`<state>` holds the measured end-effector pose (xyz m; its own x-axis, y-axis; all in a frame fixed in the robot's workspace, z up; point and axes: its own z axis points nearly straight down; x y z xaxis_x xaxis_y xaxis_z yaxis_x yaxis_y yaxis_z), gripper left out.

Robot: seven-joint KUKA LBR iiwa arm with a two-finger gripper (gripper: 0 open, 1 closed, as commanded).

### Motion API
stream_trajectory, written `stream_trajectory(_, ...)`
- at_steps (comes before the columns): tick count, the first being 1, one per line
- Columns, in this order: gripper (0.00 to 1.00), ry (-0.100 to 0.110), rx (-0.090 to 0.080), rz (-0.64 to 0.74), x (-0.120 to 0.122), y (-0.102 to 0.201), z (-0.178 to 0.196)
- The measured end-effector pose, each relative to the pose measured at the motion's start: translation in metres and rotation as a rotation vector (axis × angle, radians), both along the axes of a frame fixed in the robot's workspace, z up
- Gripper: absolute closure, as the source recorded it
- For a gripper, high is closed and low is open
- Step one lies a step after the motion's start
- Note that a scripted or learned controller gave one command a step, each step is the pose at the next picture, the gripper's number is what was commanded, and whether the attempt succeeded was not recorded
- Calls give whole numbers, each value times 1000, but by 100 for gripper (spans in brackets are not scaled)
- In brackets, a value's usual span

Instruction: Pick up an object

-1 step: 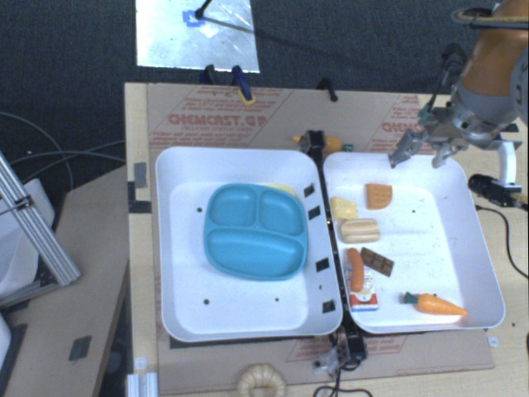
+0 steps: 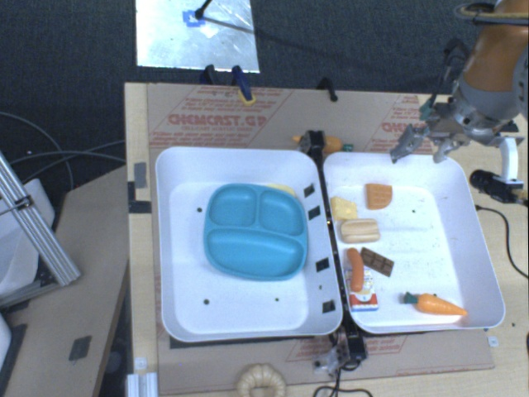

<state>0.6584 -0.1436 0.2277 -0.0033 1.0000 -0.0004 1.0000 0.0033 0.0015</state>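
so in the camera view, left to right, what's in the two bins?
Blue three-compartment plastic tray → red toy sausage → dark brown chocolate bar piece → orange toy carrot with green top.

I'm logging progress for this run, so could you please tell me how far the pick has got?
Nothing looks picked yet. The claw hangs above the right bin's far edge with nothing between its fingers. The carrot, the chocolate piece and the other food items lie in that bin. Descending, grasping and lifting all remain.
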Motion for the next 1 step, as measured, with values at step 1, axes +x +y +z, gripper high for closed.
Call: stream_trajectory(1,0,1,-1,-2,3,-8,-45)
